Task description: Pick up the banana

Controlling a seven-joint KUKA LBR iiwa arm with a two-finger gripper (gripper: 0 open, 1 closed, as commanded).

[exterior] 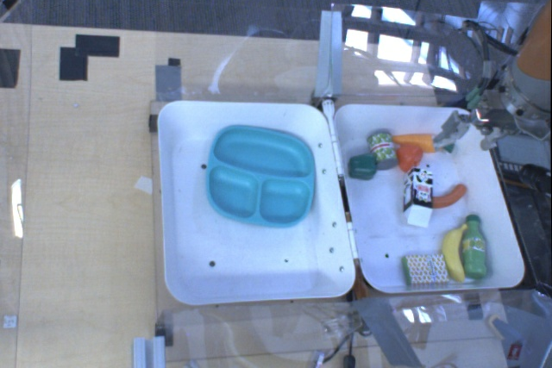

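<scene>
**Arm hovering at the right bin's far corner, banana lying untouched**

The wooden bench point(86, 185) is carrying two shallow white bins side by side. The left bin point(185, 271) is holding a blue divided plate point(261, 176), sitting roughly in its middle with three compartments facing up.

The right bin point(379, 263) is holding a scatter of toy food. Near its far left, a dark green block point(362, 167) is lying just beside a round green and red piece point(382, 146). A carrot point(415, 140) is lying next to that, with a red piece point(409, 157) touching it just below. In the middle, a small milk carton point(419, 196) with black patches is lying beside a sausage point(448, 196). At the near edge, a patterned box point(425, 269) is sitting just left of the banana point(453, 253), which is lying lengthwise against a green bottle point(473, 246) on its right.

The arm is reaching in from the right, over the far right corner of the right bin, with the gripper point(473, 127) pointing toward the carrot. It is well apart from the banana. The fingers appear spread and are grasping nothing.
</scene>
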